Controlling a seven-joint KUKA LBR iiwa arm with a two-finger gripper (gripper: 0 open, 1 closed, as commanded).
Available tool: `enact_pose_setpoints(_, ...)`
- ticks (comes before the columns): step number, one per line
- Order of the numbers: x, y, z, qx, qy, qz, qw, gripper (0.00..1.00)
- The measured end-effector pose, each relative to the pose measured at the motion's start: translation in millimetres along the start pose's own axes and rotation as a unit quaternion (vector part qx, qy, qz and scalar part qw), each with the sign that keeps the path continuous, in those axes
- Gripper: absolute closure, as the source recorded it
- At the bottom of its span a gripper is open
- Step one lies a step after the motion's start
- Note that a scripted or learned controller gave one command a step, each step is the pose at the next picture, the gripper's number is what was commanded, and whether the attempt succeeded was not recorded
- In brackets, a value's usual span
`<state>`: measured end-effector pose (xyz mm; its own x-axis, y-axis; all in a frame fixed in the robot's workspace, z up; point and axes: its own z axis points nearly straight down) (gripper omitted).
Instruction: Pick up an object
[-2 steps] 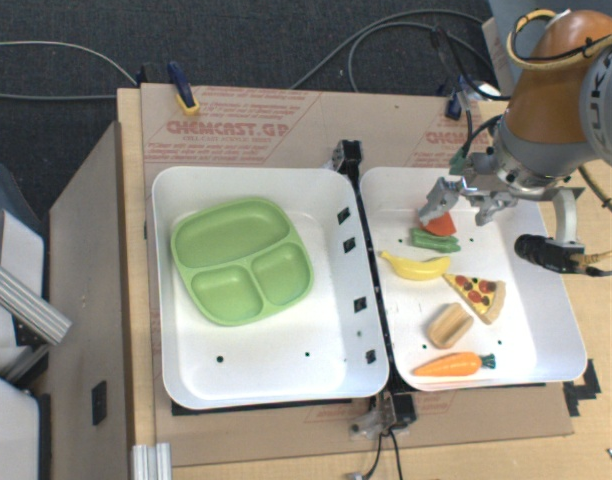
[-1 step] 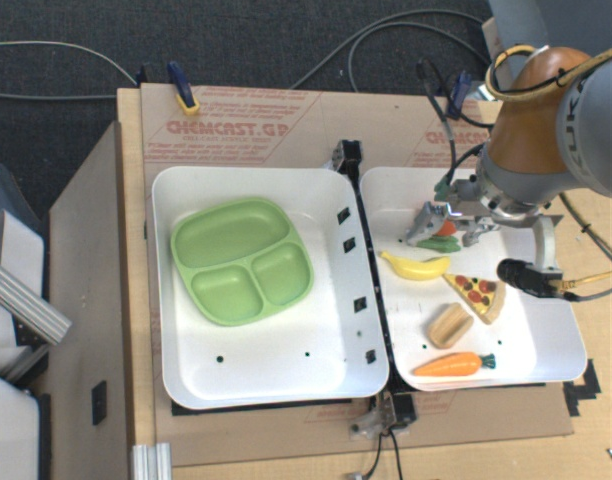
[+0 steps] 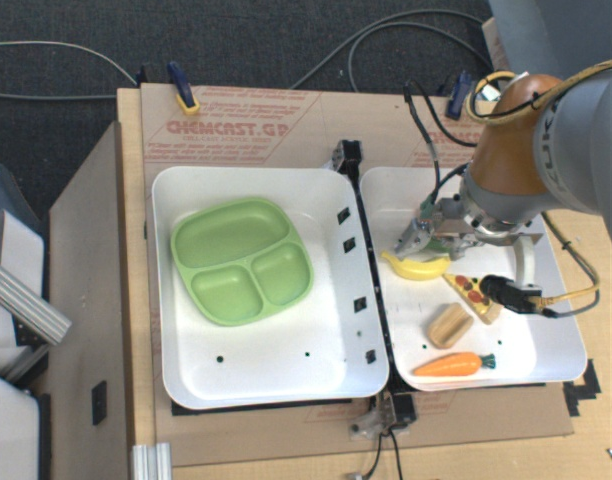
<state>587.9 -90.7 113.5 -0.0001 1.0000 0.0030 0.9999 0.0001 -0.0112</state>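
Banana (image 3: 418, 266), yellow and curved, lies in the right-hand bin (image 3: 561, 363) near that bin's left wall, roughly at mid-depth. The gripper (image 3: 429, 233) sits directly over its far side, so close that metal and fruit seem to meet, though from this slant I cannot tell whether the banana is actually between the fingers or merely underneath them, nor how wide they stand.

The arm (image 3: 546, 138) comes in from the right, its grey body passing over the bin's far right corner, with the orange band bulging above the wrist before the wrist turns down and leftwards into the bin. Thin cables trail off the wrist across the bin's right side.

Just beside the banana, towards the front, a slice of toy pizza (image 3: 469, 293) lies at an angle, a black piece of the arm's cabling resting at its right end. A tan block (image 3: 448, 324) sits near the pizza's front edge, and an orange carrot (image 3: 452, 365) with a green tip lies close along the bin's front rim. These three crowd the front half of the bin; the far left corner behind the gripper is bare white floor.

The left-hand bin (image 3: 176, 358) holds a green divided plate (image 3: 242, 261), set towards its back left, well apart from the arm. A black divider with clips runs between the two bins, just left of the banana.
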Motion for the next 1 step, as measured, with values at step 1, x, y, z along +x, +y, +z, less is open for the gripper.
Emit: enact_pose_setpoints(1, 0.6, 3.3, 28.4, -0.007, -0.001, -0.001, 1.0, 0.0)
